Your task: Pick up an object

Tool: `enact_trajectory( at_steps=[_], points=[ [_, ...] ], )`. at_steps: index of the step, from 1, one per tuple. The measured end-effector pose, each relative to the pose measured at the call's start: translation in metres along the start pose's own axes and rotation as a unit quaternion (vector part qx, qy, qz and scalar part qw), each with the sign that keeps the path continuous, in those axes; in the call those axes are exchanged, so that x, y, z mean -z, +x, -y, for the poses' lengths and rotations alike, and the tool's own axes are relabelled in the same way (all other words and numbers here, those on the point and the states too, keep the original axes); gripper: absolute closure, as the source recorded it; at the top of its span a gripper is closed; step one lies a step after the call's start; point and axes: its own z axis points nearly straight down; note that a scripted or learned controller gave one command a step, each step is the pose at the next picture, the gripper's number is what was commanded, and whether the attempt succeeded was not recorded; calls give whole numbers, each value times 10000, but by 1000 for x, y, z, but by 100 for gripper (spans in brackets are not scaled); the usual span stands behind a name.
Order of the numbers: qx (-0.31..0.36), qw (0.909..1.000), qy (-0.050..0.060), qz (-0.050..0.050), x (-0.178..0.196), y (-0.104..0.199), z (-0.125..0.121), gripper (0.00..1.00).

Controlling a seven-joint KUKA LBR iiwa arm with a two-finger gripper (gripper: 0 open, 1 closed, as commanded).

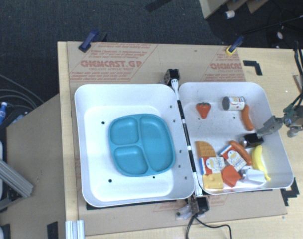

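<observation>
The light is bright and even, like it shines down from above. The two white bins point(86, 133) glow so much that their edges look a bit washed out. Shadows are small and soft. The blue plate point(141, 144) has a gentle shine. The dark floor point(42, 14) looks grainy. Small things look a little fuzzy.

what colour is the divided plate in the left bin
Light blue. The divided plate shows plainly in the camera view, lying flat in the left bin.
</observation>
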Motion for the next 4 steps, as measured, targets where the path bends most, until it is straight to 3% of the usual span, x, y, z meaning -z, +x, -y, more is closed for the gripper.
enact_trajectory(
  at_steps=[1,2,3,4],
  points=[
    [3,10000,6,-1,-91,-14,-54,0],
    [5,10000,-4,-1,-172,48,-122,0],
    [1,9999,129,23,-175,88,-175,0],
    [-4,10000,0,23,-171,97,-181,0]
  ],
)
